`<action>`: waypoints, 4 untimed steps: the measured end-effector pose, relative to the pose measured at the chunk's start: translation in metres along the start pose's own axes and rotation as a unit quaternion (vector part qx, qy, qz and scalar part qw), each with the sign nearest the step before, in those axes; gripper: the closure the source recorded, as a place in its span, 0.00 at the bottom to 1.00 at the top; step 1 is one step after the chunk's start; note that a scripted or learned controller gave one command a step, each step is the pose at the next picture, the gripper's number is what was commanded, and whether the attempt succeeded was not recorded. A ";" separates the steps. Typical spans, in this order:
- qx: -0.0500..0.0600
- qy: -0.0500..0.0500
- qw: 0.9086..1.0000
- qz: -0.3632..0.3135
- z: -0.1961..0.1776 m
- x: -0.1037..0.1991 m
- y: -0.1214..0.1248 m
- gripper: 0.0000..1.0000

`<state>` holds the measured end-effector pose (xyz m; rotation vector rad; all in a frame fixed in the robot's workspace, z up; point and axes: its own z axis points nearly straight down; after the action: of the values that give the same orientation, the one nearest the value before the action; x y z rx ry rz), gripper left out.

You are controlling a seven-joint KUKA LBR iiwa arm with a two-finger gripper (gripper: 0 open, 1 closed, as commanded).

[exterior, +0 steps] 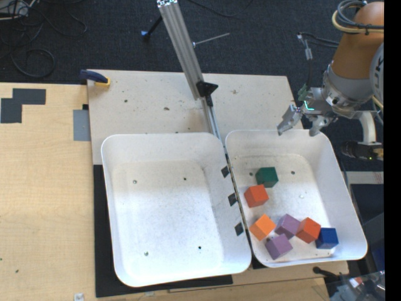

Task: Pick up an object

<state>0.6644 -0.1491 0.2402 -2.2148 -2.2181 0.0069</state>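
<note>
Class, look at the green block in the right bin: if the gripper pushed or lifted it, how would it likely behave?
The green block looks cube-shaped with flat faces, so it would probably slide rather than roll. It seems rigid, likely keeping its shape when squeezed. It sits apart from the red block, so fingers may fit around it.

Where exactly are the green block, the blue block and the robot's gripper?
green block [267, 176]: camera view, on its top face.
blue block [327, 237]: camera view, on its top face.
gripper [302, 125]: camera view, midway between its two fingertips, above the right bin's far rim.
</note>
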 end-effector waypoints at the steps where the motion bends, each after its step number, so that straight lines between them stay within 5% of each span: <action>1: -0.002 -0.001 1.000 -0.002 -0.003 0.001 0.001 0.00; 4: -0.002 -0.001 1.000 -0.001 0.152 0.005 -0.005 0.00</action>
<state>0.6583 -0.1443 0.0885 -2.2152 -2.2233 0.0037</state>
